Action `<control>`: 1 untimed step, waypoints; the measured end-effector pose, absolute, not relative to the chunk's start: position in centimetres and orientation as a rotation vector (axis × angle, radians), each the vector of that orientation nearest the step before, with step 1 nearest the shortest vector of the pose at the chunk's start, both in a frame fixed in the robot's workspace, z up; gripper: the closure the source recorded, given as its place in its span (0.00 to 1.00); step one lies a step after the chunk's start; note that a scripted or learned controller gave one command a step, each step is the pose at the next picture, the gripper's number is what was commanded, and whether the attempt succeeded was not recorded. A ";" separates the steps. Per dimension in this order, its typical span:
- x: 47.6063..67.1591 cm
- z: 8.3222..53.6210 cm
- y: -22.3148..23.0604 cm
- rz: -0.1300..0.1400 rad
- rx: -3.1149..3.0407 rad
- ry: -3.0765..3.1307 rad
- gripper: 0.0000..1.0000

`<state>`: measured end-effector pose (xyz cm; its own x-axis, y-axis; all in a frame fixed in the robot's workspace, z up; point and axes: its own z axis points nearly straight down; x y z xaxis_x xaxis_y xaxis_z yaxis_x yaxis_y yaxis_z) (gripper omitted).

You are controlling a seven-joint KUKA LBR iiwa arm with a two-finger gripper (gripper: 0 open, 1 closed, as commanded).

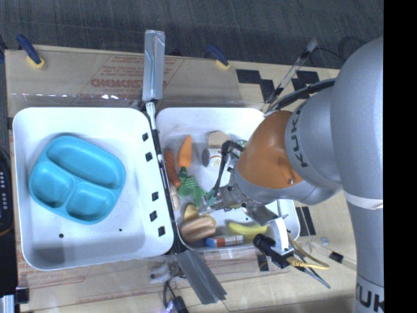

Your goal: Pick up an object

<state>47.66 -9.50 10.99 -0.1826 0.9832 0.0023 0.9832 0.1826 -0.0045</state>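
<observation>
The right bin point(195, 119) holds several small objects. An orange carrot point(186, 152) lies near its left wall, with a green toy point(189, 186) just below it. A brown loaf-shaped piece point(197, 227), a yellow banana point(246, 227) and a red-and-blue marker point(225, 241) lie along the front. A beige block point(216, 138) sits at the back. My gripper point(215, 199) reaches down into the middle of this bin, right of the green toy and above the loaf. The orange wrist band point(270, 158) and grey arm cover the bin's right half.
The left bin point(39, 240) holds a blue divided plate point(77, 178). A metal divider bar point(154, 64) stands upright between the bins at the back. Black-and-white fixtures point(277, 240) and pliers point(309, 263) lie at the right bin's front right corner.
</observation>
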 end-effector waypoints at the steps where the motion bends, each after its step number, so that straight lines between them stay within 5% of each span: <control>1: 49.5 19.4 -4.0 -0.005 -1.880 -2.518 1.00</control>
